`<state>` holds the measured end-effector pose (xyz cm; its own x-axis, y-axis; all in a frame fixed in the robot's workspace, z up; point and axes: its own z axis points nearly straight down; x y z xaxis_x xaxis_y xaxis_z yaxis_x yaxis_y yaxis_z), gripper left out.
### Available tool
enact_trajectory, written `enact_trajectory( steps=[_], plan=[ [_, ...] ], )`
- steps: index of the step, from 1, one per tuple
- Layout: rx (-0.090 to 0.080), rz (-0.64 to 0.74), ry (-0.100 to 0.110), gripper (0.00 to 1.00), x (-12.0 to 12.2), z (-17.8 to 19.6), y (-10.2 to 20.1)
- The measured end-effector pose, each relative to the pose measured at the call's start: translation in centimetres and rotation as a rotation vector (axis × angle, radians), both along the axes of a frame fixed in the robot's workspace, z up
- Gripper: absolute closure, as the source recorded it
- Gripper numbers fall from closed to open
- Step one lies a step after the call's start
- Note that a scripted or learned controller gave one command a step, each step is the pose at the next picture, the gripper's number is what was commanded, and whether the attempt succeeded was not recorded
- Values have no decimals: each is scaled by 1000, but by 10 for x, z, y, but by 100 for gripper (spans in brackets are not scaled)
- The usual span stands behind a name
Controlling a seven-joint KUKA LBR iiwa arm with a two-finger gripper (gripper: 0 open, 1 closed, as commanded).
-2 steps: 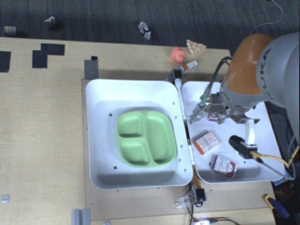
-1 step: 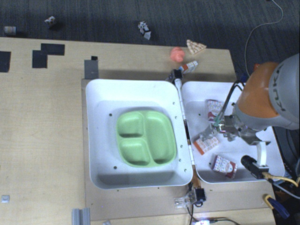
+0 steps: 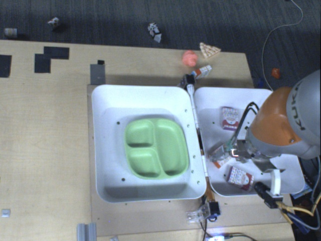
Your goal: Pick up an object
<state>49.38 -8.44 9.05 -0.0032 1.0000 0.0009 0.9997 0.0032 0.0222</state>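
Note:
The right bin (image 3: 210, 102) holds a small white and purple box (image 3: 230, 117) near its back. A dark red and white packet (image 3: 238, 176) lies near its front edge. A small grey and orange object (image 3: 217, 155) rests at the bin's left side. My gripper (image 3: 231, 152) hangs low over the middle of this bin, right beside the grey and orange object and just above the packet. The grey wrist and the orange band (image 3: 275, 120) cover much of the bin's right half.
The left bin (image 3: 100, 134) contains a green divided plate (image 3: 155, 147). On the bench behind the bins lie a pink ball (image 3: 189, 58), a wedge-shaped toy (image 3: 209, 49) and a small tube (image 3: 201, 72). Cables and a clip (image 3: 208, 212) sit at the front edge.

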Motion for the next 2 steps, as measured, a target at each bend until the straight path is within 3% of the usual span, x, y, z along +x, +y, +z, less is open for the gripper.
enact_trajectory(
  steps=[1,2],
  plan=[
    [4,3,-5,100,3,13,2],
    [0,1,19,100,83,95,54]
  ],
)
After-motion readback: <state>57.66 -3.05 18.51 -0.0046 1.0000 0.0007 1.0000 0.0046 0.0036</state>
